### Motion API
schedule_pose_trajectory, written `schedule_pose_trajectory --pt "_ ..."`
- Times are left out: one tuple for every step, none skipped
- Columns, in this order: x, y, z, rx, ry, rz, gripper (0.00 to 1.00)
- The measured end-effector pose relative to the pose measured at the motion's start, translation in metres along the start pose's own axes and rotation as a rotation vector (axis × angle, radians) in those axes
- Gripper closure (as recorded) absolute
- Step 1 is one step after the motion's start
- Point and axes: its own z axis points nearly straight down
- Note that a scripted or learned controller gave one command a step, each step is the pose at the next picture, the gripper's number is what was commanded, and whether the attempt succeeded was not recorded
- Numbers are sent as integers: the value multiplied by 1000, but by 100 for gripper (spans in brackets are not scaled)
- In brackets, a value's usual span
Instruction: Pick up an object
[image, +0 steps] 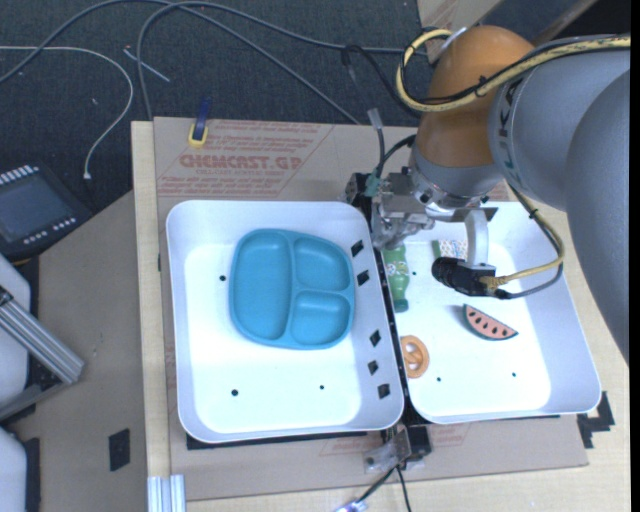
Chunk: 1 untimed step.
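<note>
Near edge, lower centre: pretzel (414, 354) lies in the right bin (520, 385), close to the wall shared with the left bin (280, 385). Just up-right of it, a watermelon slice (489, 324) lies flat on the bin floor, apart from everything else.

Left bin carries a blue divided plate (292, 288), three compartments, sitting centre-left of the frame, flat.

Mid frame: green bottle-like item (399, 275) lies along the left wall of the right bin, lengthwise toward the far edge. A small patterned white item (452, 246) lies to its right, partly hidden by arm hardware.

Arm (560, 110) comes in from the upper right, orange band above the wrist, wrist pointing down over the far-left corner of the right bin. Jaws (392, 228) sit directly above the top end of the green item, at or near contact; cannot tell if touching. Cannot tell how far the jaws are spread, and nothing is visibly held between them.

Black-and-yellow cabling hangs off the wrist over the right bin.

Far: tabletop (250, 160) with printed cardboard sheet behind the bins.
</note>
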Motion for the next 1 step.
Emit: schedule_pose_trajectory --pt "51 -18 5 0 0 -1 100"
